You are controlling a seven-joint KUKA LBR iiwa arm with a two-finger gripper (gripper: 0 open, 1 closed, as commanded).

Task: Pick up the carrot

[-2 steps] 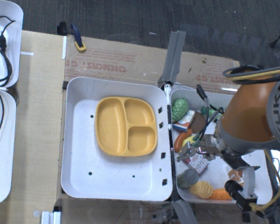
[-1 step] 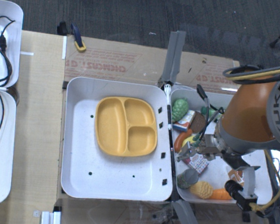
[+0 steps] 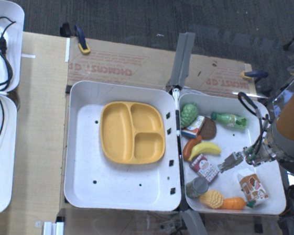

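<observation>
The fingers (image 3: 230, 162) hang low over the middle of the right bin (image 3: 276, 208), reaching in from the right edge of the table (image 3: 35, 128). They look parted a little with nothing between them, though at this slant I cannot be sure how wide the gap is. They sit just beside a red packet (image 3: 204, 167), apparently not touching it.

The carrot (image 3: 233, 203) lies on its side near the front edge of the right bin, its green end pointing right. A corn cob (image 3: 212, 198) touches its left end, and a grey can (image 3: 197, 187) lies just left of the corn. A small carton (image 3: 253, 187) rests near the carrot, just behind it and to the right.

Further back in the same bin are a banana (image 3: 205, 149), a red-orange piece (image 3: 190, 148) against the banana's left, a brown round thing (image 3: 207, 129), a green leafy vegetable (image 3: 189, 114) in the back left corner, and a green bottle (image 3: 229, 119) lying along the back edge.

The left bin (image 3: 76, 180) holds a yellow divided plate (image 3: 132, 132) toward its back half.
</observation>
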